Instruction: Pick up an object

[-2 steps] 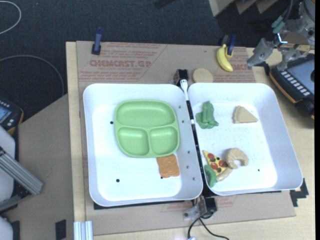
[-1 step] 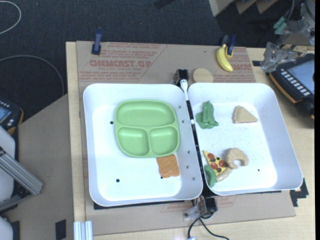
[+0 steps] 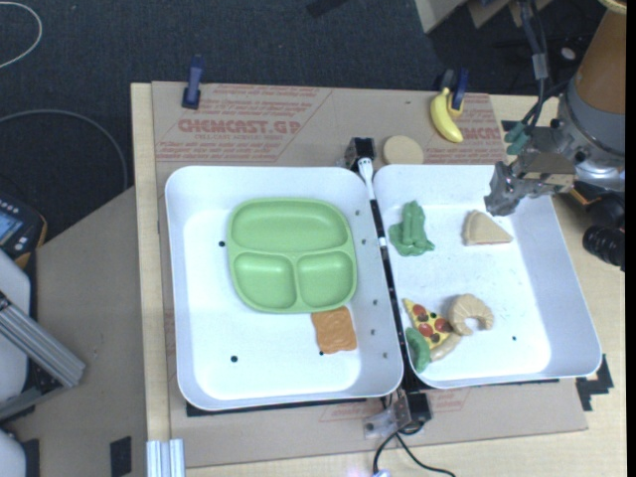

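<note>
Gripper (image 3: 500, 199) sits over the far right part of the right bin (image 3: 556, 266), fingertips just beside the upper left edge of the tan wedge (image 3: 485, 229); can't tell the jaw state, tips are a dark blur. Nothing visibly between them. Wedge is a matte beige triangle, lying flat. Left of it, apart, a green lumpy leafy piece (image 3: 410, 231). Nearer the front of the same bin: a curled tan croissant (image 3: 469, 313) touching a pizza slice (image 3: 428, 328) with red and green toppings. Left bin (image 3: 199, 296) holds a smooth green three-compartment tray (image 3: 292, 254) and, just at its front edge, an orange crinkly rectangle (image 3: 335, 330). Outside the bins on the cardboard: yellow banana (image 3: 446, 117) and a round beige disc (image 3: 402, 150).
</note>
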